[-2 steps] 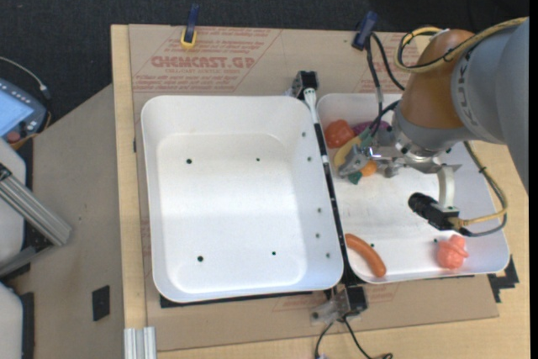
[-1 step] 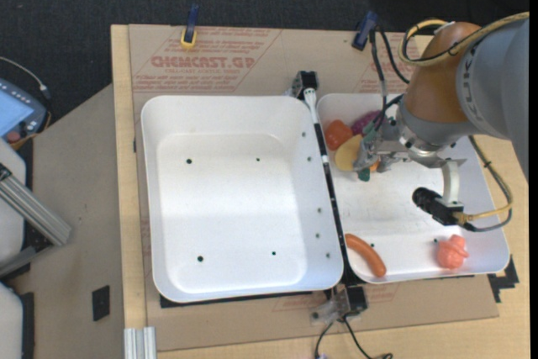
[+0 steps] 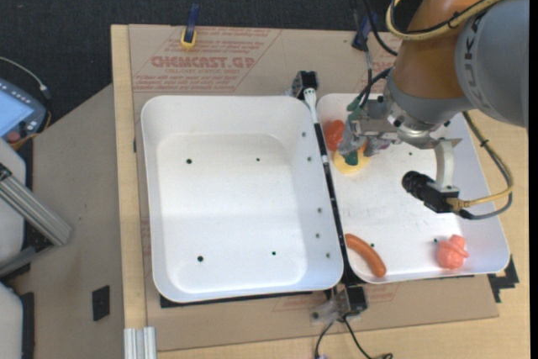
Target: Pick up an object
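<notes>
Fingers (image 3: pixel 351 154) state unclear, lowered over yellow object (image 3: pixel 351 163), arm (image 3: pixel 454 38) bent down above right bin (image 3: pixel 471 256)

The left bin (image 3: pixel 227 197) has a wide bare white floor in the middle of the frame, so there is lots of room to reach in. The right bin (image 3: pixel 403 265) is more crowded. The big arm (image 3: pixel 445 46) hangs over its top part. A small yellow thing (image 3: pixel 350 164) and a red thing (image 3: pixel 334 133) sit close to the wall between the bins. An orange sausage (image 3: pixel 366 255) and a pink lump (image 3: pixel 451 251) lie along the bottom. Between them the floor is bare.
</notes>
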{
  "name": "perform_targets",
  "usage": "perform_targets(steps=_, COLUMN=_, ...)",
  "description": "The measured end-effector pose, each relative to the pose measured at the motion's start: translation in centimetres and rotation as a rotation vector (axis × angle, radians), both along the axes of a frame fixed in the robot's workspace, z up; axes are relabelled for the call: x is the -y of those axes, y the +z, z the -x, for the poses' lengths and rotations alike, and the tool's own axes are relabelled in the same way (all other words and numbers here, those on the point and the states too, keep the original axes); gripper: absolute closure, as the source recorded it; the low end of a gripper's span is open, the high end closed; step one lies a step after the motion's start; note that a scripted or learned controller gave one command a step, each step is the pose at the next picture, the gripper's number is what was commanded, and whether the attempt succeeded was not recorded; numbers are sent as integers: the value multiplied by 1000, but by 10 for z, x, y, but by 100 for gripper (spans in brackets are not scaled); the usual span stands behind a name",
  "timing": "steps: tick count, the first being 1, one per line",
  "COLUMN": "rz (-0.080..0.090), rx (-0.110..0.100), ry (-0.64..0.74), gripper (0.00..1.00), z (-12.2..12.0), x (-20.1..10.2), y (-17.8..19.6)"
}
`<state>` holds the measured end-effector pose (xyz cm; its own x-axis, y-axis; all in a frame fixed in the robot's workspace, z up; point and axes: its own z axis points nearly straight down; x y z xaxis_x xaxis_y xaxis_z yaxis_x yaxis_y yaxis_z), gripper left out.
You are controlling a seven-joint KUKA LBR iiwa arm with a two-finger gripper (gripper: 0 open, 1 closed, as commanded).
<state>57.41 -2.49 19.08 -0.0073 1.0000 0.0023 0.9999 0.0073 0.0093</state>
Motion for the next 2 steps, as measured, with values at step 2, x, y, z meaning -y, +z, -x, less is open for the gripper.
perform_targets(steps=2, rz=-2, rx=5, ry=2, gripper=100, z=52, x=-109, y=121)
